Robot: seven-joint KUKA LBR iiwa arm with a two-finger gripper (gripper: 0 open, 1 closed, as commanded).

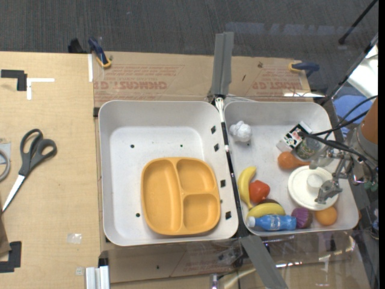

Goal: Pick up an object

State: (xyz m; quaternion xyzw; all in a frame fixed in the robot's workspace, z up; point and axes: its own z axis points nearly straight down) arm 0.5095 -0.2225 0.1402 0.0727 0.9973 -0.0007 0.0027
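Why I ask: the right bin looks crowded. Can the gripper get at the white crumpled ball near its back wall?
Probably yes. The white crumpled ball lies apart from the other things, with bare bin floor around it. The gripper hovers over the white dish, farther right in the same bin.

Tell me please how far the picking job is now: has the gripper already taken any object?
Done: the gripper has reached into the right bin and sits low over the white bowl. In hand: nothing is visibly held between its fingers. Left: the grasp and the lift. The orange ball, blue bottle and bananas lie in the bin, and the yellow tray lies in the left bin.
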